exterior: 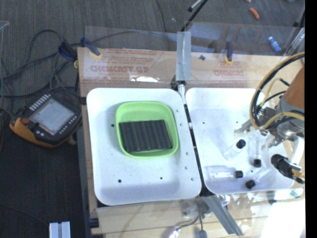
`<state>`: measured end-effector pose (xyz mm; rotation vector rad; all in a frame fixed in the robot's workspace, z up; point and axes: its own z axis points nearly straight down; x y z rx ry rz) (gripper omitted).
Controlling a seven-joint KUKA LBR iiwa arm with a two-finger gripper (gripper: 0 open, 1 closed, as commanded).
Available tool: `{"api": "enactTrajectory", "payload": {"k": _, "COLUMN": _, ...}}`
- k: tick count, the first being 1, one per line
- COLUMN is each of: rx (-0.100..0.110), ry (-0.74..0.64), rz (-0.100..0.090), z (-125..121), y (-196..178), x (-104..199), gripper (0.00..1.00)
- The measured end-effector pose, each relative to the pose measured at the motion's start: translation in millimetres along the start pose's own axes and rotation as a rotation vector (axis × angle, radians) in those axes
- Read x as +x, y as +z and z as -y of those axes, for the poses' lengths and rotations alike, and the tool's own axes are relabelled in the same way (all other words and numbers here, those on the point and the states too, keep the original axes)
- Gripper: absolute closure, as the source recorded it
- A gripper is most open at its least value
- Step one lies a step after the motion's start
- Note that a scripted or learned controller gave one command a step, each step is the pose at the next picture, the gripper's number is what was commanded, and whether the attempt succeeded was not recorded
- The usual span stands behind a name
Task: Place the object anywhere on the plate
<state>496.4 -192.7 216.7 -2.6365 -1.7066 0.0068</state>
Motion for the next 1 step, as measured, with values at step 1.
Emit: {"api": "enactTrajectory", "payload": {"k": 1, "rx": 0.000, "ry": 0.000, "rz": 0.000, "z": 0.0, "y": 0.0, "x": 0.0, "gripper": 0.00}}
